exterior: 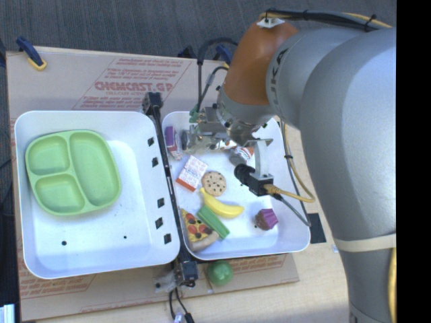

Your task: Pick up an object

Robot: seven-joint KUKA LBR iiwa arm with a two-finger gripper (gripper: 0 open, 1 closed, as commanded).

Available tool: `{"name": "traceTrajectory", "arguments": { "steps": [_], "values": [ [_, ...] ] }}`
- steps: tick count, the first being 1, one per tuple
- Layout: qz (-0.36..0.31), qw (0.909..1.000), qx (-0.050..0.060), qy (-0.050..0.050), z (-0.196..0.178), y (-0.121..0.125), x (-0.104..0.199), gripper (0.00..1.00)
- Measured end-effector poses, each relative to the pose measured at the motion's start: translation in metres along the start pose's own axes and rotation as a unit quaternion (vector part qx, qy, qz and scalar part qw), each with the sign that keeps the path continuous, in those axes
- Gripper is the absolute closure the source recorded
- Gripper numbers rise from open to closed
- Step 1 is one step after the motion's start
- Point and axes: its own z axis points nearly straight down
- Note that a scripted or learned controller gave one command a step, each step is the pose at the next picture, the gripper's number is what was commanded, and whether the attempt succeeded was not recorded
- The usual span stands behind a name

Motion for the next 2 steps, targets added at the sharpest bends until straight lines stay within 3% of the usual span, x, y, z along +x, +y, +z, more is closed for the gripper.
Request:
{"name": "traceTrajectory", "arguments": {
  "steps": [1, 2],
  "values": [
    [0.003, 1.0000, -0.001, 0.000, -0.028, -0.056, -0.035, 1.00],
    [0.003, 1.0000, -0.001, 0.000, -0.051, -0.119, -0.036, 1.00]
  ]
}}
